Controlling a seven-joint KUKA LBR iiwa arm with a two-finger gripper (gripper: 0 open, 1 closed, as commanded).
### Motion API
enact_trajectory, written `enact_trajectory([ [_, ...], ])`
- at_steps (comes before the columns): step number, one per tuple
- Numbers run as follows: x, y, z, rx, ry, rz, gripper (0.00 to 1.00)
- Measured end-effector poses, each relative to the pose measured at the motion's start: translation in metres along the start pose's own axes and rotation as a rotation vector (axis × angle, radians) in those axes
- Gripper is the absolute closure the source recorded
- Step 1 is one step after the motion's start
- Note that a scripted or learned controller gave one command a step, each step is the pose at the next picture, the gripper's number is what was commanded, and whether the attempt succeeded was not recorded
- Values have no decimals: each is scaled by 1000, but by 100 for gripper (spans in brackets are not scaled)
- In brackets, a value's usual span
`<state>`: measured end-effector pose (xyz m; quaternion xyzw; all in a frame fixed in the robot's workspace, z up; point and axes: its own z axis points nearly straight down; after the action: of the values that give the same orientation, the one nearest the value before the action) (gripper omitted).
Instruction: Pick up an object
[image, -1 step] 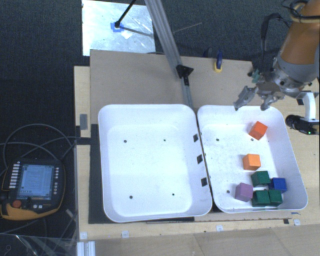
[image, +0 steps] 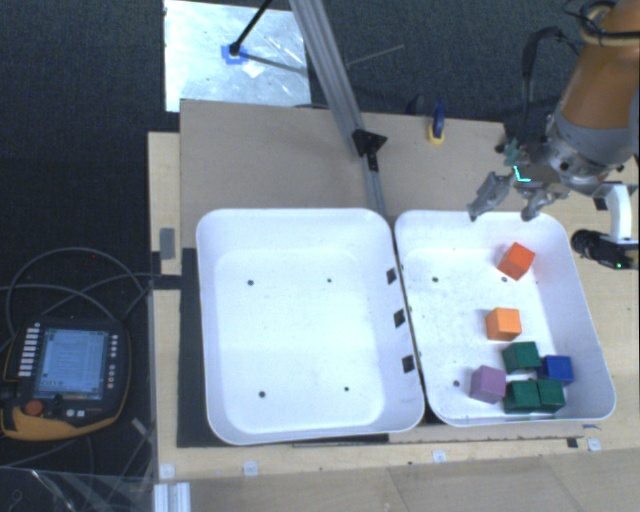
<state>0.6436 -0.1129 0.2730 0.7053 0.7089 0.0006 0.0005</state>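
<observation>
We are hovering our gripper (image: 508, 205), fingers spread and holding nothing, over the right bin's (image: 440, 400) far rim, apparently lining up the orange cube (image: 516, 260).

arm (image: 600, 70) cut off at top right edge

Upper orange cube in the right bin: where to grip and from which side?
Probably from straight above, fingers closing on two opposite side faces. The upper orange cube sits apart from the other blocks, so all its sides are free, but it looks rotated and slightly tilted against the right bin edges, so turn the wrist to match its faces. The gripper is open, near the bin's far rim.
</observation>
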Motion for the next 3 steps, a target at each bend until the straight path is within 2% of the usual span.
enact_trajectory([
  [1, -1, -10, 55, 6, 0, 3, 0],
  [3, -1, 3, 149, 4, 0, 1, 0],
])
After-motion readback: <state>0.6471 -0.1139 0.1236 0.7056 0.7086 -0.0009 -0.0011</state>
